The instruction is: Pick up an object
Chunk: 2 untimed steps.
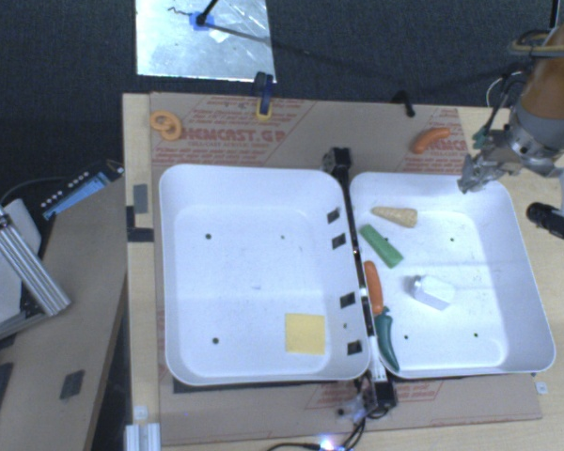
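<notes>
Tabletop point(94, 280) carries brown cardboard point(357, 125) under two white bins. Left bin point(183, 195): yellow square point(305, 334) near its right corner. Right bin point(517, 252): tan wedge point(396, 215), green bar point(382, 245), white block point(432, 291), carrot point(373, 287) along its left wall. Tool point(472, 178) over right bin's far right rim, grasping nothing; released or clenched, can't tell. Orange sausage point(430, 139) on cardboard beyond

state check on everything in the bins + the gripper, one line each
gripper: over the right bin's far rim, nothing seen in it
yellow square: lying flat, left bin, near side
tan wedge: lying in right bin, far part
green block: lying slantwise, right bin
carrot: lying by right bin's left wall
white block: resting mid right bin, apart from the rest
</notes>
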Each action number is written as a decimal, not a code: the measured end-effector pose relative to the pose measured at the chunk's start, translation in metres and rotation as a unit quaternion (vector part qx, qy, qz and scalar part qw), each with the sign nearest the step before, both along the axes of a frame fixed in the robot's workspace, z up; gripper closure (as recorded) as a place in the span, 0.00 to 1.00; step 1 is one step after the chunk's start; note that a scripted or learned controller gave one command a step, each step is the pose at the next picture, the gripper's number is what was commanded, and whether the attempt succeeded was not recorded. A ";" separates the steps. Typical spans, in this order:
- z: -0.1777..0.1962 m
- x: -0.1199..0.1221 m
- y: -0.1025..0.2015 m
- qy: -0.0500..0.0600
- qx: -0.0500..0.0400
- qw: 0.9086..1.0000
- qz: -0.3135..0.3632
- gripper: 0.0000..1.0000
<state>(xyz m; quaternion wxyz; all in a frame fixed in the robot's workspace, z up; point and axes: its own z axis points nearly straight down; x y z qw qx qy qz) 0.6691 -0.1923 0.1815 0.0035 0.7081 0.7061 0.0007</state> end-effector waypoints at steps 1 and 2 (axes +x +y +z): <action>0.224 0.001 0.049 -0.008 0.000 1.000 0.006 1.00; 0.089 -0.002 0.092 0.008 0.004 1.000 0.005 1.00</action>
